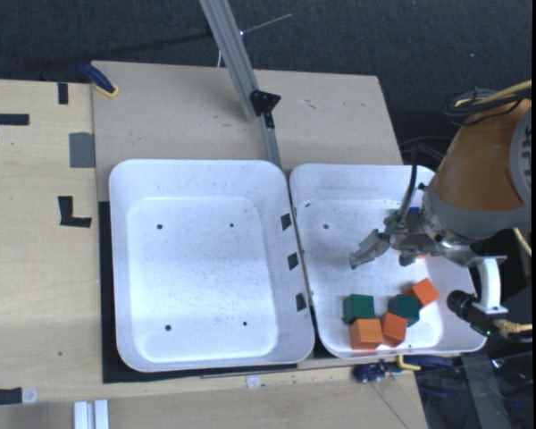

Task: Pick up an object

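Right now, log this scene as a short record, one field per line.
arm: reaches in from the right, over the right bin
gripper: above the right bin's floor, apart from the blocks, nothing seen between its fingers
right bin: holds five blocks near its front edge
green blocks: one at, one at
orange blocks
left bin: white, speckled floor
pole: grey, slanting down to the seam between the bins
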Tool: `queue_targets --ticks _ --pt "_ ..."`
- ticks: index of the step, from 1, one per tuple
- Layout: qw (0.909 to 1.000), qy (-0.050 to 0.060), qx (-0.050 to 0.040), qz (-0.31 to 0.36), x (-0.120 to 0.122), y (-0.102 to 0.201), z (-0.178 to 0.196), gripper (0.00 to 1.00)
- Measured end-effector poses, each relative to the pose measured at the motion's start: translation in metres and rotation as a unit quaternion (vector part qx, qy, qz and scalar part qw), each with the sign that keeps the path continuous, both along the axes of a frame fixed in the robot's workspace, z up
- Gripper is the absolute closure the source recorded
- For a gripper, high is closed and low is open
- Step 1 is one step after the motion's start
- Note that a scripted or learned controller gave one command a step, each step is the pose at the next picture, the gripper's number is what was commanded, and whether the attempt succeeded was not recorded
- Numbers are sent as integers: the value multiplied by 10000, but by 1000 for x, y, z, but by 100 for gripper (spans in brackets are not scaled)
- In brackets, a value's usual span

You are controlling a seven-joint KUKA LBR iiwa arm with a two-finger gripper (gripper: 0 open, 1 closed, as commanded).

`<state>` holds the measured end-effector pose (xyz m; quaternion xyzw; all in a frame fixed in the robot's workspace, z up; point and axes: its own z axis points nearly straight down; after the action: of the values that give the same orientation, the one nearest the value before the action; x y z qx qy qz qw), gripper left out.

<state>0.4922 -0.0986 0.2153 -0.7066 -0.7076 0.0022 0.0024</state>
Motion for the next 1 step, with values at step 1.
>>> queue_targets --ticks 1 --pt "10000 4 1 -1 1 -1 -44 0"
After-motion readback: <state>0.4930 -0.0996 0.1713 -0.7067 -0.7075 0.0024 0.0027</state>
